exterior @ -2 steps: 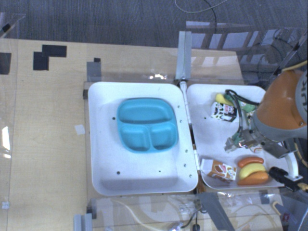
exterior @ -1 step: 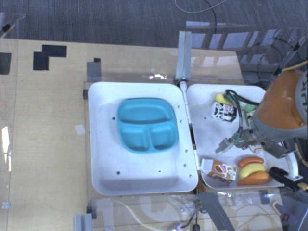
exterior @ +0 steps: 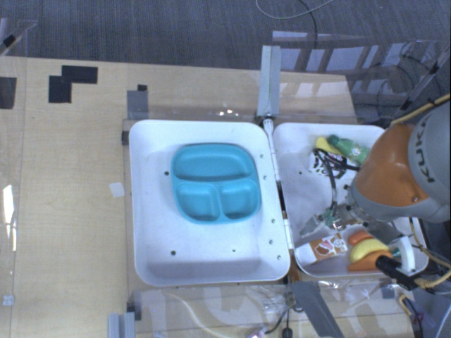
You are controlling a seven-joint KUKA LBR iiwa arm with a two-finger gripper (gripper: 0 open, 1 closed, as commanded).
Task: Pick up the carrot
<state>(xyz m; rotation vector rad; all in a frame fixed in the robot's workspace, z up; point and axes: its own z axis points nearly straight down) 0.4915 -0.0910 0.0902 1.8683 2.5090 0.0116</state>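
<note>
Arm [exterior: 394, 171] reaches into right bin [exterior: 296, 189], gripper [exterior: 337, 215] low near the bin's middle. Can't tell its jaw state or whether it holds anything. Carrot [exterior: 363, 263] lies at the bin's near right corner, under a banana [exterior: 369, 248], beside a small carton [exterior: 328, 247]. Blue divided tray [exterior: 215, 182] sits in left bin [exterior: 151, 210].

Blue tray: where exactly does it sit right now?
The blue tray lies in the middle of the left bin, away from the arm over the right bin.
</note>
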